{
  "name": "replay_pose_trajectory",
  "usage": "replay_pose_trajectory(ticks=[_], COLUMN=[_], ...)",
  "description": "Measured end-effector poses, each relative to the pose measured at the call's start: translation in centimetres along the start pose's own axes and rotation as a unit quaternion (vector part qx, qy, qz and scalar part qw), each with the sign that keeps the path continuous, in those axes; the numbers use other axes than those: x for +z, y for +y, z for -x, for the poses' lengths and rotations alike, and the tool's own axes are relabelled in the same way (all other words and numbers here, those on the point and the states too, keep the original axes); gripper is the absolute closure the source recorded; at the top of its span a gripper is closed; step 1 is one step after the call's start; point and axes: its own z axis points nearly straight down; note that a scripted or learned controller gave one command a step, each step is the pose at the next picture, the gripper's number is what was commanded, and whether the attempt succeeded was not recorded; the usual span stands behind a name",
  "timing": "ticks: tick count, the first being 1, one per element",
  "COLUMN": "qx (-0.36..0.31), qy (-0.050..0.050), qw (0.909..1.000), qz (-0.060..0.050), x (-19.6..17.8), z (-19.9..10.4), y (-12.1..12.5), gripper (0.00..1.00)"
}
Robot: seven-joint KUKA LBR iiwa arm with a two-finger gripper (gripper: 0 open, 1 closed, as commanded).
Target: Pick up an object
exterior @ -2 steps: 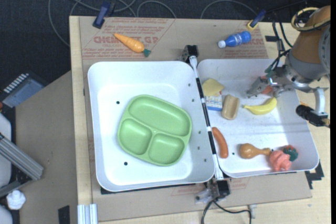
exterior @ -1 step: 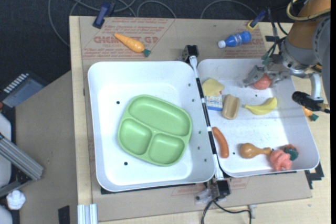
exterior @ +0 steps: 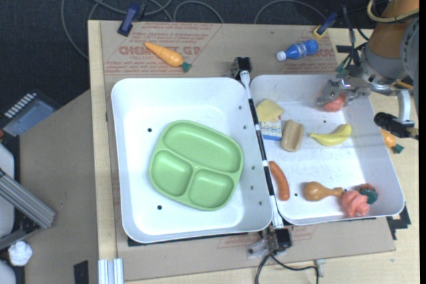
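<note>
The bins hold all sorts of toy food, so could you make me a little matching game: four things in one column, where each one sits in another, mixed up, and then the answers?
Things:
1. green tray
2. banana
3. carrot
4. blue bottle

Places:
A. on the board above the left bin
B. in the right bin
C. in the left bin
D. on the board above the right bin

Pairs: 1-C, 2-B, 3-A, 4-D
</note>
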Motion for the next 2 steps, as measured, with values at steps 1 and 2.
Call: replay_pose_trajectory(ticks=[1, 2], qx=[0.002, 0.001], qy=[-0.004, -0.003], qw=[1.0000, 1.0000], qz=[0.002, 0.003], x=[-3.2, -9.1], z=[-3.7, -13.5], y=[-7.6, -7.9], gripper=[1.00, 1.00])
